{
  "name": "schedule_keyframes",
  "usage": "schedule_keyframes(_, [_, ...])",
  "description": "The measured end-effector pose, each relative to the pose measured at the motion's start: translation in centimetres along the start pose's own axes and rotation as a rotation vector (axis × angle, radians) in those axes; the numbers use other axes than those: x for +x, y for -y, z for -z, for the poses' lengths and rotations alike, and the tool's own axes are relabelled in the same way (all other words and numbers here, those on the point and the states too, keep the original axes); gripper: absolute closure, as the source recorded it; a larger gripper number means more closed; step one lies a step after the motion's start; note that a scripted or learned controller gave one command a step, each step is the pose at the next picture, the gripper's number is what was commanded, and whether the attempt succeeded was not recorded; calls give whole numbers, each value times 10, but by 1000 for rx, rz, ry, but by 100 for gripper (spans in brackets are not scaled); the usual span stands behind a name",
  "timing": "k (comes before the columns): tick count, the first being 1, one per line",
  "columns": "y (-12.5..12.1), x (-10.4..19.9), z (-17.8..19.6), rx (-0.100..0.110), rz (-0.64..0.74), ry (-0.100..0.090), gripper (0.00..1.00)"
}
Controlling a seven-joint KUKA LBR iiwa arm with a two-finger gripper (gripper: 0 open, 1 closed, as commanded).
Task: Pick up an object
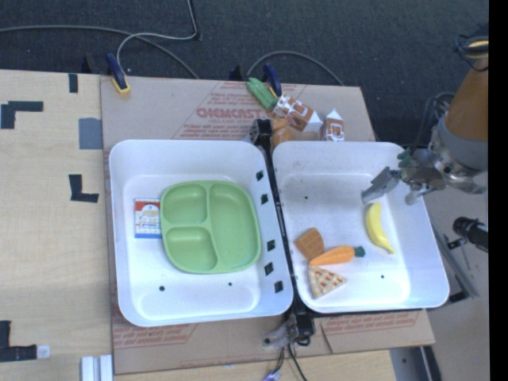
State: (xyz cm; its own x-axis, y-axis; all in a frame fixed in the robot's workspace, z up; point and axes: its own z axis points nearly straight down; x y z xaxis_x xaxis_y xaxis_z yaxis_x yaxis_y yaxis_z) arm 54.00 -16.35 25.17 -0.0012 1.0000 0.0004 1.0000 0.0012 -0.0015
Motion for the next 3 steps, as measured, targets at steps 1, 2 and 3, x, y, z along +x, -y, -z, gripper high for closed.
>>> schedule_keyframes(1, [-2, -58, -102, 2, -2, 0, 0])
schedule_keyframes(2, [-3, -56, -165, -4, 0, 2, 0])
schedule_keyframes(3, [-4, -57, -154, -8, 0, 6, 100])
